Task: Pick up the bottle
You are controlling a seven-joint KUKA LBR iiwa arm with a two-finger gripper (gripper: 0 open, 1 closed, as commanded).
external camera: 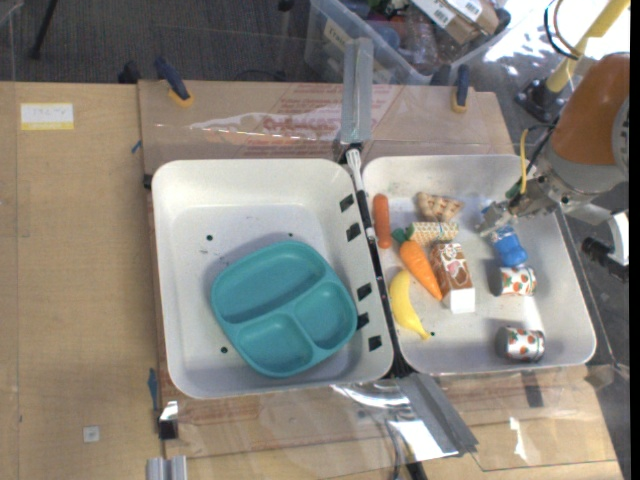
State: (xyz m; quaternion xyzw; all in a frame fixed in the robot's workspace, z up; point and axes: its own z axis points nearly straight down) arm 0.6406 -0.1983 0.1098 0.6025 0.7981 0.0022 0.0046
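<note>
Bottle pickup looks barely started, I'd say. It lies in the right bin, blue, near the far right side, just above a patterned can. The gripper sits right at the bottle's upper end, but whether the jaws are wide or closed I can't tell. Nothing lifted yet; grasp and lift both remain.

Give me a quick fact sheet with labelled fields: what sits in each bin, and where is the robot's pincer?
left bin: teal divided tray
right bin: banana, carrot, small carton, sausage, two patterned cans, blue-capped bottle
arm: reaches in from the right
pincer: low over the right bin, just above the bottle
bottle status: lying in the bin, not lifted
</note>
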